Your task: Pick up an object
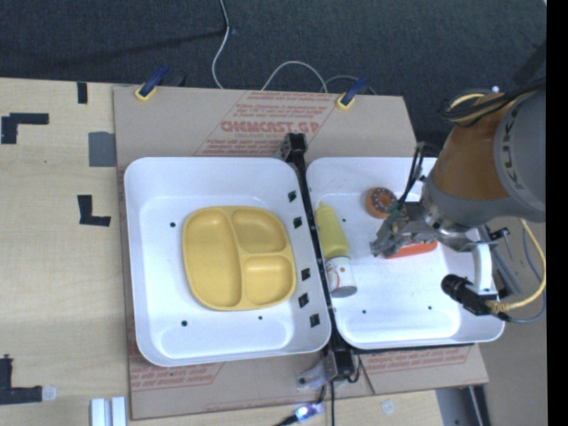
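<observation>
In the right bin [399,322], my gripper [388,240] reaches down from the right, its tip low over the bin floor. An orange-red flat object [417,248] lies right beside the fingers, partly hidden under the wrist. A small round brown object [380,201] sits just behind the gripper. A yellow cylinder [332,231] with a white and grey end [341,278] lies along the bin's left wall. The left bin [151,193] holds a yellow divided plate [238,256].
A black divider [306,238] with clips runs between the two bins. The arm's grey and orange body [484,171] covers the right bin's far right corner. Cables [284,69] loop behind the bins on the cardboard base.
</observation>
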Robot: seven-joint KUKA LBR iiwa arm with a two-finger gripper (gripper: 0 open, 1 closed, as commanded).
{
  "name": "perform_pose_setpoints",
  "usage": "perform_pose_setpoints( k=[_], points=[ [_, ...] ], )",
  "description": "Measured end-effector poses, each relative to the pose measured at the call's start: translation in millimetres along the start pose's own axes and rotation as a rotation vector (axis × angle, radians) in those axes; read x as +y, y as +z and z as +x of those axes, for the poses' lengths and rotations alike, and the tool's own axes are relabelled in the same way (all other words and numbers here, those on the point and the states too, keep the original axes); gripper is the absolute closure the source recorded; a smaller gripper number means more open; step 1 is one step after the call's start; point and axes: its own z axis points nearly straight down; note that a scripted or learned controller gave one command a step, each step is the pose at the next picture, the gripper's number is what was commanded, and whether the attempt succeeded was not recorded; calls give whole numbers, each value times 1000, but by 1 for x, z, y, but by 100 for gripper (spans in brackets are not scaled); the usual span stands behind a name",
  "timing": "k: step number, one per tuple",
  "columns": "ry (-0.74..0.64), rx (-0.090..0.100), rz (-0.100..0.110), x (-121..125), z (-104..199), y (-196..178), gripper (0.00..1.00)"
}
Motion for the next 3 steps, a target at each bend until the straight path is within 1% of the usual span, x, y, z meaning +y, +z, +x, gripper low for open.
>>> perform_pose_setpoints(
  k=[1,2,3],
  points=[
    [1,-1,-2,6,-9,-53,100],
    [1,-2,-4,8,-11,-117,100],
    [-2,-1,1,14,39,-115,100]
  ],
)
